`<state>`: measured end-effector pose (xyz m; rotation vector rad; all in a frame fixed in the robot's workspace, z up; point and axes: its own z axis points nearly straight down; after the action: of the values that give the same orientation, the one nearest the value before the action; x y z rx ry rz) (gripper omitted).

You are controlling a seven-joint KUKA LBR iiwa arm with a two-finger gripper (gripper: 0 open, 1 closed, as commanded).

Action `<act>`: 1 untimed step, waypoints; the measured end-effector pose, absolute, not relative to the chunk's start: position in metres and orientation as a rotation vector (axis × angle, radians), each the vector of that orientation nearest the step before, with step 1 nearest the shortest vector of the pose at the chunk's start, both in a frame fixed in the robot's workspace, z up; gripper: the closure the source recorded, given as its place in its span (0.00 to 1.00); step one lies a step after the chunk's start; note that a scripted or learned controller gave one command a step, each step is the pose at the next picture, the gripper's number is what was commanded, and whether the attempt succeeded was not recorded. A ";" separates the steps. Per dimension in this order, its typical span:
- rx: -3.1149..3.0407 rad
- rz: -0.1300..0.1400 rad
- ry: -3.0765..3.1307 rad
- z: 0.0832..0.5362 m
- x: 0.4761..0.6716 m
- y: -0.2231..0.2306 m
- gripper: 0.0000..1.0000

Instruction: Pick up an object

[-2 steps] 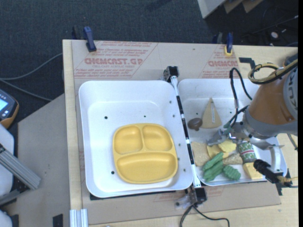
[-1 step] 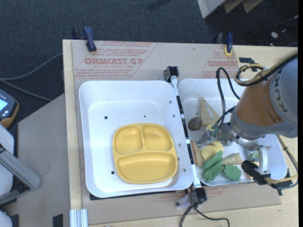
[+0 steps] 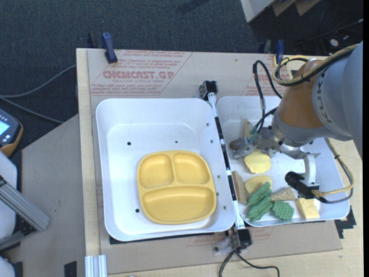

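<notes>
Pincer [image 3: 245, 146] low over right white bin [image 3: 340, 203], spread impossible to tell. Pale yellow round food piece [image 3: 257, 164] just beside. Crowded pieces, green pods [image 3: 259, 201] among them: risk of nudging or missing.

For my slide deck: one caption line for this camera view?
KUKA arm reaches into the right bin of toy foods; a yellow divided plate sits in the left bin.

We read one marking: red printed lettering [image 3: 138, 74] on the worktop's [image 3: 92, 172] protective sheet, behind the left bin, appearing to spell "CHEMCAST GP". The smaller red lines around it were too fine to make out.
</notes>
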<state>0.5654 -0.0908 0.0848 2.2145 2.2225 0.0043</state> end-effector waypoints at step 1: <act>2.219 0.002 2.221 0.095 0.563 -0.091 1.00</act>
<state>0.5630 -0.0914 0.0946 2.2192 2.2209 0.0019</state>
